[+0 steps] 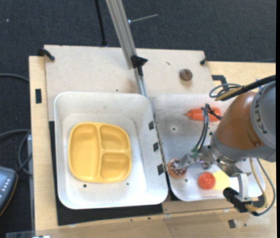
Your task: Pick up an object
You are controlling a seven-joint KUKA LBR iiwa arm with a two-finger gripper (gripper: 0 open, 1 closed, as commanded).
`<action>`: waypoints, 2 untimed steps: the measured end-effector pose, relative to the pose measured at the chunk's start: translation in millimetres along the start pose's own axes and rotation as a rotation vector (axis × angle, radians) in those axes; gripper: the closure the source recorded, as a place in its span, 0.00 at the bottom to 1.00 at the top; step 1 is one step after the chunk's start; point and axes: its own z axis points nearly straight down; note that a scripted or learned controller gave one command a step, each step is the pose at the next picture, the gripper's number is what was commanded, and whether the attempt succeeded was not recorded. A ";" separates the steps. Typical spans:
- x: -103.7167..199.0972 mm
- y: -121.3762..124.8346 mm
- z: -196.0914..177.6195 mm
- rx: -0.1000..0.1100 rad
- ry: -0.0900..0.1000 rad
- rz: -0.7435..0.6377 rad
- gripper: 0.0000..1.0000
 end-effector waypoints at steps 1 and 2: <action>1.8 0.4 -1.0 0.000 0.002 -0.003 0.00; 1.9 0.4 -0.9 0.000 0.002 -0.002 0.00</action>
